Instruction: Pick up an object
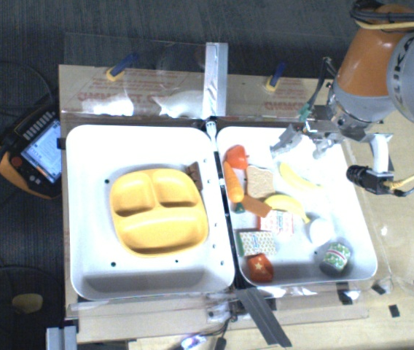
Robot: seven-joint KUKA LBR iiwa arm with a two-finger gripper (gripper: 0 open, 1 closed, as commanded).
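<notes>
Hovering gripper (303, 138), smooth curved banana (297, 176)

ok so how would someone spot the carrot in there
Look in the right bin, along its left wall beside the divider. The carrot lies lengthwise there, just below a red tomato. It is the one long, tapered orange piece, left of the bread slice.

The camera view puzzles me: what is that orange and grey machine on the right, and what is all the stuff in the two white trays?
You are looking down from a fixed camera above a bench. The machine is a robot arm; its gripper hovers over the right bin and holds nothing. That bin holds toy food: a carrot, a tomato, a slice of bread, a banana and a strawberry. The left bin holds a yellow divided plate.
</notes>
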